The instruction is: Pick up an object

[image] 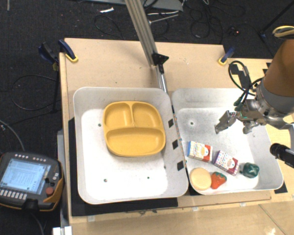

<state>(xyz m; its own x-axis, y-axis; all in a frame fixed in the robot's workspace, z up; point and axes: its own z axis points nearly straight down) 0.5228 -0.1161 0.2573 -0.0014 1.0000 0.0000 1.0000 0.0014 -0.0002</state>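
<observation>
In the right bin point(206, 106) lie two small cartons, one orange and white point(199, 151) and one red and white point(226, 162). Near the front wall are a pale round cookie point(201, 178), a red strawberry point(218, 179) and a dark green object point(250, 170). My gripper point(236, 122) hovers above the middle of this bin, fingers spread open with nothing between them. It stands above and behind the cartons, apart from them.
The left bin point(88, 180) holds a yellow divided plate point(134, 128). A metal pole point(143, 23) slants over the bench from the back. A teach pendant point(24, 177) lies left of the bench on the floor. Clamps sit at the bench's rear corners.
</observation>
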